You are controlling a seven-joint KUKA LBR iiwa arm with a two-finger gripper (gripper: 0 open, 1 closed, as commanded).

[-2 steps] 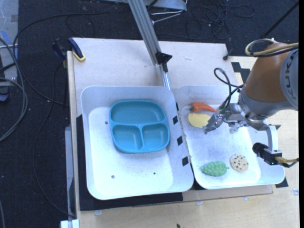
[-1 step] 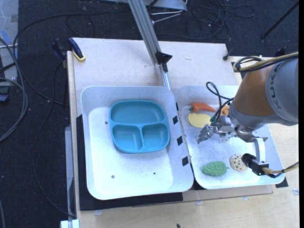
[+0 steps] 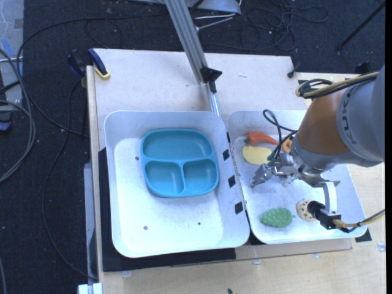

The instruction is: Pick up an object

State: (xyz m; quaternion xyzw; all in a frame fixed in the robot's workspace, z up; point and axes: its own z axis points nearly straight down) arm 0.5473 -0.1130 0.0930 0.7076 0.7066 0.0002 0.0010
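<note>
Camera view: our gripper [image 3: 262, 177] hovers in the right bin [image 3: 349, 182], jaws spread and holding nothing, just below the yellow piece [image 3: 256, 155]. We'd centre over it before closing.

Right bin [image 3: 358, 192] holds a green lump [image 3: 276, 217] near its front. An orange carrot [image 3: 262, 138] and yellow piece [image 3: 256, 155] lie at the back.
</note>
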